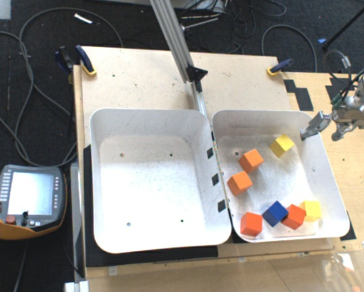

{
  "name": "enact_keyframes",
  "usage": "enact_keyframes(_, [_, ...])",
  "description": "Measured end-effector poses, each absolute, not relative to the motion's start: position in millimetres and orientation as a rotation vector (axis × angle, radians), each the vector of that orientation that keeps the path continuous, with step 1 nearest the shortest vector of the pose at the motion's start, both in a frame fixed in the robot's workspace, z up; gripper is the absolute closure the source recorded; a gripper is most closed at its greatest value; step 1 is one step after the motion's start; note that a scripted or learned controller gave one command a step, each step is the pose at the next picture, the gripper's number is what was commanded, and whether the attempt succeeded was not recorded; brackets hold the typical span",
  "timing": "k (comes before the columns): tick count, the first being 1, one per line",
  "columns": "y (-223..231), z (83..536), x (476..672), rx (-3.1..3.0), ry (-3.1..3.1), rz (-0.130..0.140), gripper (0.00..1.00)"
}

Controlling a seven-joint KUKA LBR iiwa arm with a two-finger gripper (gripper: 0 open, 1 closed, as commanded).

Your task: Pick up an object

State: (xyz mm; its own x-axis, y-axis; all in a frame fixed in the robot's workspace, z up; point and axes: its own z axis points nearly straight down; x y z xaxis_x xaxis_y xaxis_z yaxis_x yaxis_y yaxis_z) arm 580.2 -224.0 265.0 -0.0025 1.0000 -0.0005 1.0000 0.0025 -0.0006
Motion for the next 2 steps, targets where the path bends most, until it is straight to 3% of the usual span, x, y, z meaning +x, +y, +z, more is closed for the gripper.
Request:
enact_keyframes(1, [-223,124,580.2,-2.217,-2.216,0.006,0.0])
enact_keyframes(2, [-223,95,669.1,-2.217,-2.229,-0.004,0.0])
